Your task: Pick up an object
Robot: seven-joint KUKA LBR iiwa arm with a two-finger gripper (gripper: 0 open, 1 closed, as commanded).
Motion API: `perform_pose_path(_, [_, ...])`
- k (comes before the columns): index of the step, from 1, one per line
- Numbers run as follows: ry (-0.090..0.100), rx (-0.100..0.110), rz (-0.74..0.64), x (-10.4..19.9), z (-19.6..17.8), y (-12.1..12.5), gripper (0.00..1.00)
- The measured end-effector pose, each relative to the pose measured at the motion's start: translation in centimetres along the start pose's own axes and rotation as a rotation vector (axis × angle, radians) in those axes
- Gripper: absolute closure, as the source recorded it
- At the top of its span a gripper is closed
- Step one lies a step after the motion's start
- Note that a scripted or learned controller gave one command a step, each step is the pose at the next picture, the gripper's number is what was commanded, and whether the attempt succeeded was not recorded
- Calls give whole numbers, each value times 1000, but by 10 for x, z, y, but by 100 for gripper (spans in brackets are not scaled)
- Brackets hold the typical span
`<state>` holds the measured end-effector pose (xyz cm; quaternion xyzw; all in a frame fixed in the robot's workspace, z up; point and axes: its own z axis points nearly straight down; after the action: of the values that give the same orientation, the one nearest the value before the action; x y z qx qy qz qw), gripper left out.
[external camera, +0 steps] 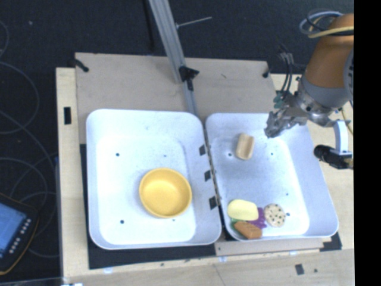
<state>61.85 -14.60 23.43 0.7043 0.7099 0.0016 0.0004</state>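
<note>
The tan block [244, 146] lies upright-long just left of and below the gripper [273, 127]; finger state cannot be told.

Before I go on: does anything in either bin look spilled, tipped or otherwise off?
Nothing stands out. The round yellow bowl sits upright in the left white bin. The tan cylindrical block lies alone on its side; the small food-shaped toys are crowded into the right white bin's near corner.

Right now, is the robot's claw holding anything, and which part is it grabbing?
Nothing. The gripper hangs over the right bin, apart from the tan block, with nothing between its fingers.
</note>
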Motion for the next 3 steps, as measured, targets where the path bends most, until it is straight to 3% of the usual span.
perform_pose_path(3, [0,2,1,149,-6,-37,100])
